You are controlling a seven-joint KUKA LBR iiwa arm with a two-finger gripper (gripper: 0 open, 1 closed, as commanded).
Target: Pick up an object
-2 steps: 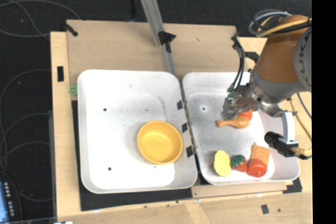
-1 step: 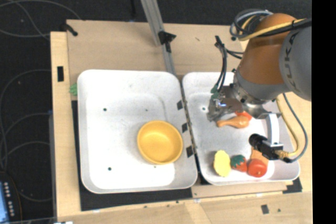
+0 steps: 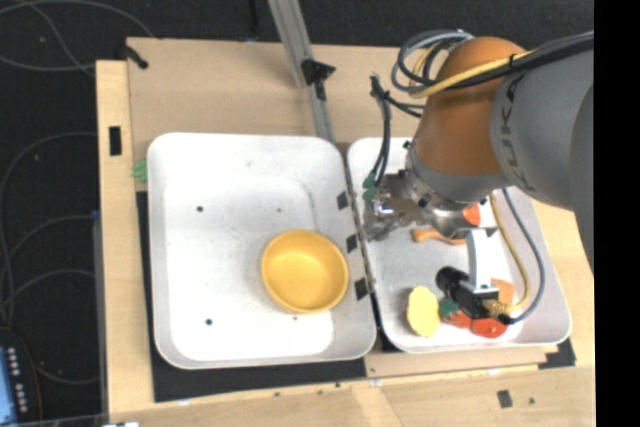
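Note:
My gripper point(image 3: 384, 213) hangs low over the left part of the right bin point(image 3: 545, 315), close to the wall between the two bins; the grey and orange wrist hides most of it. In that bin's front part lies a yellow object point(image 3: 423, 311), with a red and orange object point(image 3: 486, 323) to its right. An orange piece point(image 3: 438, 236) shows just right of the gripper, under the wrist. A small green thing point(image 3: 371, 182) peeks out at the gripper's far side. I see nothing between the fingers.
A yellow bowl point(image 3: 304, 270) sits upright in the left bin point(image 3: 200, 175), near its right wall. A slanted metal rail point(image 3: 285, 5) rises behind the bins. A green scrap point(image 3: 140, 171) lies outside the left bin's far left corner.

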